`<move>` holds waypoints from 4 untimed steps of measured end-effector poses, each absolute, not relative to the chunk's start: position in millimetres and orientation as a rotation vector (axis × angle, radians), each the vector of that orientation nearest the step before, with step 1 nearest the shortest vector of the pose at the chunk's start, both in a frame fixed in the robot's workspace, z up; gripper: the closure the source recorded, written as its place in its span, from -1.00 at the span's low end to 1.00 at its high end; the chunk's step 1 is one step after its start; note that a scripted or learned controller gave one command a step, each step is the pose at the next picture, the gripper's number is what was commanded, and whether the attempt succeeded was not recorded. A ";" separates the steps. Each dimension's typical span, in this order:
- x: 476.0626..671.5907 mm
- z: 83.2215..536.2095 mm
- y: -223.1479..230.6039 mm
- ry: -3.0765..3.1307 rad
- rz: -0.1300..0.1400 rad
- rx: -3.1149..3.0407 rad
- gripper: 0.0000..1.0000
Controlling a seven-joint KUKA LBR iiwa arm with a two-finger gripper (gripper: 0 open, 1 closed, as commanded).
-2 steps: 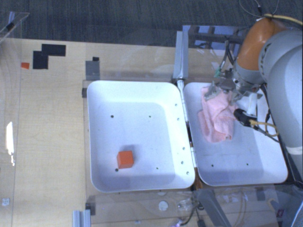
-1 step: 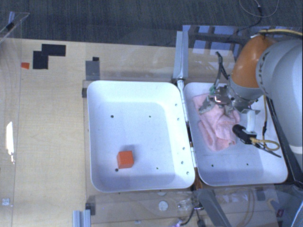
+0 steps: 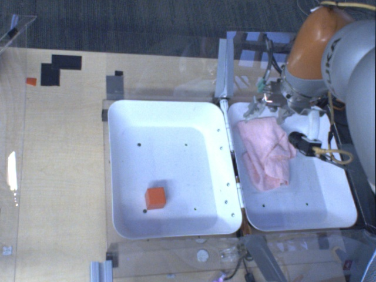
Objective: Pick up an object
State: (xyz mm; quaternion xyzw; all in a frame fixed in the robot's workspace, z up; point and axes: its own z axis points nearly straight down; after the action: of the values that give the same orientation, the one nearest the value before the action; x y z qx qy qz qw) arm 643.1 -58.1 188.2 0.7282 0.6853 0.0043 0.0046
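Pink cloth [image 3: 265, 153] is lying in the right bin [image 3: 329, 207], fingers [image 3: 267, 101] hanging at its twelve o'clock, pinching unclear; going lower helps.

The bench [image 3: 59, 175] is pale wood, with dark carpet [image 3: 147, 7] beyond its far edge. Near the far left corner lie black tape patches [image 3: 57, 68] in a stepped shape, and just left of them a small orange mark [image 3: 31, 81]. A grey bracket [image 3: 115, 87] stands at the far left corner of the left bin [image 3: 126, 216]. The right bin [image 3: 346, 213] sits just beside it, the two rims close along the middle. A grey upright post [image 3: 222, 69] rises behind that seam.
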 end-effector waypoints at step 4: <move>621.1 103.9 -156.4 2.254 0.022 2.166 1.00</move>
State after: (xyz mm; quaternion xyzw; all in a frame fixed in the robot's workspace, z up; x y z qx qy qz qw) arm 621.1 -156.4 103.9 0.6928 0.7210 0.0071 0.0080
